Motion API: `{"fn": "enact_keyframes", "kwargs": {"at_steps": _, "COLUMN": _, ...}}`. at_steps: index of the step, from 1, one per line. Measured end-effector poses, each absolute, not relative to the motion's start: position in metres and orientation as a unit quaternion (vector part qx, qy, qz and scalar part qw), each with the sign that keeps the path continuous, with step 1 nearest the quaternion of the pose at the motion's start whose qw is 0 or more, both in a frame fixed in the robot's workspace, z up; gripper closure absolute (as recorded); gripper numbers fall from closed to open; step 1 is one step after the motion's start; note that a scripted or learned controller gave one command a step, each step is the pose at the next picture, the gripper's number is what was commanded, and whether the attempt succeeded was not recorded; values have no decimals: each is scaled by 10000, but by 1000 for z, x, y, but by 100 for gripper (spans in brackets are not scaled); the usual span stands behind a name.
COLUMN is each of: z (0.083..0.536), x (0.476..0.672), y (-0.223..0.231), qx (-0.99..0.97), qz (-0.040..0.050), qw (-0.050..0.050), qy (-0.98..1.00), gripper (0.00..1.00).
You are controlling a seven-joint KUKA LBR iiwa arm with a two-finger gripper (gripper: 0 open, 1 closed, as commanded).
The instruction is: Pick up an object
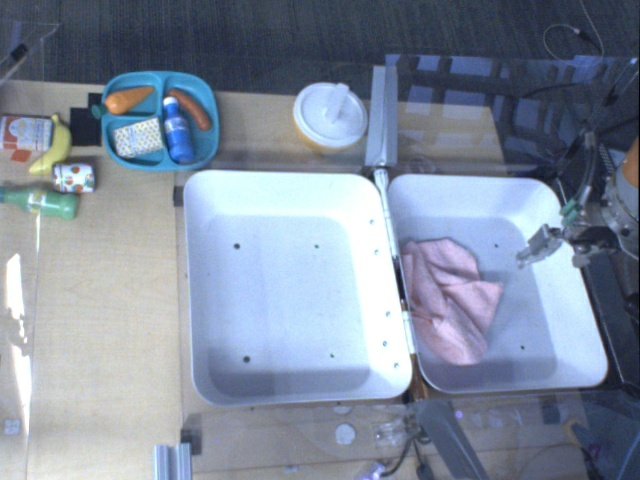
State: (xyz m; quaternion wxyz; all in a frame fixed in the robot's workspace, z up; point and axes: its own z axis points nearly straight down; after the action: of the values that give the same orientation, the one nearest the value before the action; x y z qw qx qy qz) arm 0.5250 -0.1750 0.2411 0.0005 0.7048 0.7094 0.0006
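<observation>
Gripper [548, 246] hovers open and empty by the right bin's [575, 368] right edge, pink cloth [452, 296] bunched against that bin's left wall, well apart; approach step, next move likely needs travel left and down onto cloth before closing.

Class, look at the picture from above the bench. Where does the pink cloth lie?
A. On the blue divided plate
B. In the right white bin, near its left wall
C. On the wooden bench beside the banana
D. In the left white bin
B: the pink cloth lies crumpled on the floor of the right bin, close to the wall it shares with the left bin.
</observation>
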Motion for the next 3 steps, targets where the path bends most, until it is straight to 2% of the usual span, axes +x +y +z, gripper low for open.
{"fn": "enact_keyframes", "kwargs": {"at_steps": 1, "z": 149, "x": 536, "y": -117, "qx": 7203, "qz": -1, "qw": -5, "qy": 6936, "gripper": 0}}
{"fn": "enact_keyframes", "kwargs": {"at_steps": 2, "z": 90, "x": 570, "y": -105, "qx": 6883, "qz": 39, "qw": 49, "qy": 7254, "gripper": 0}}
{"fn": "enact_keyframes", "kwargs": {"at_steps": 3, "z": 89, "x": 629, "y": -104, "qx": 6900, "qz": 37, "qw": 50, "qy": 7237, "gripper": 0}}
